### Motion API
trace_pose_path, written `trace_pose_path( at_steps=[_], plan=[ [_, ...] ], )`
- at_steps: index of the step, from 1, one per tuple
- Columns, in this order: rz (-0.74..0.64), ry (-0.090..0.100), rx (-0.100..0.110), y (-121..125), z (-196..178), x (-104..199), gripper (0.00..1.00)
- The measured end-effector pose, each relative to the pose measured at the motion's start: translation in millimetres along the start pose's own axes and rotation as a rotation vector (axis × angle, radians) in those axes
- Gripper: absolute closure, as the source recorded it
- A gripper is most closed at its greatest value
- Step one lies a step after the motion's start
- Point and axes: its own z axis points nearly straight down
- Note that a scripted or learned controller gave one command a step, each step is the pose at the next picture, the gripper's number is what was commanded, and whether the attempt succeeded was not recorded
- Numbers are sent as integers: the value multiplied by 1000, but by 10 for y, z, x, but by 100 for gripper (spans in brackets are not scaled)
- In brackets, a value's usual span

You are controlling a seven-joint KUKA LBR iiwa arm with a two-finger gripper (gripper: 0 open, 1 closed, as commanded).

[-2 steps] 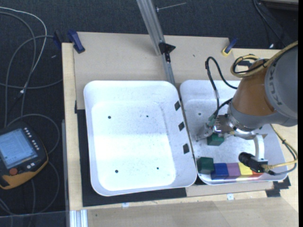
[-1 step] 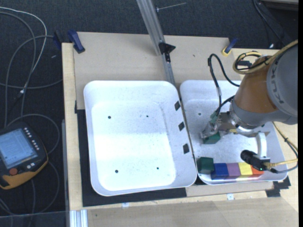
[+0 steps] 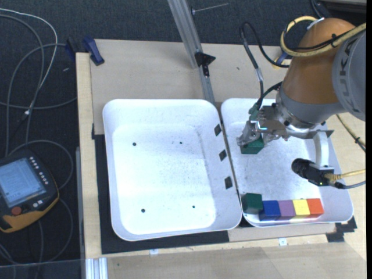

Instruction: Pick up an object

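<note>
- The gripper [image 3: 251, 139] hangs over the upper left part of the right bin [image 3: 334, 214], close to the divider between the 2 bins.
- Its jaws are closed on a dark green block [image 3: 252, 147], which sits between the fingers (whether the block clears the bin floor cannot be told).
- Along the near wall of the same bin, 5 blocks lie in a row, touching: a green block [image 3: 252, 201], a blue block [image 3: 270, 208], a purple block [image 3: 286, 207], a yellow block [image 3: 301, 206] and an orange block [image 3: 314, 206].
- The left bin [image 3: 116, 121] lies just beside the right one.
- A handheld pendant [image 3: 23, 185] rests off the bench at far left.
</note>
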Motion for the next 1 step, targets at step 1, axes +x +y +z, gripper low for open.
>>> trace_pose_path(
  at_steps=[1],
  plan=[
    [-1,1,8,381,174,614,100]
  ],
)
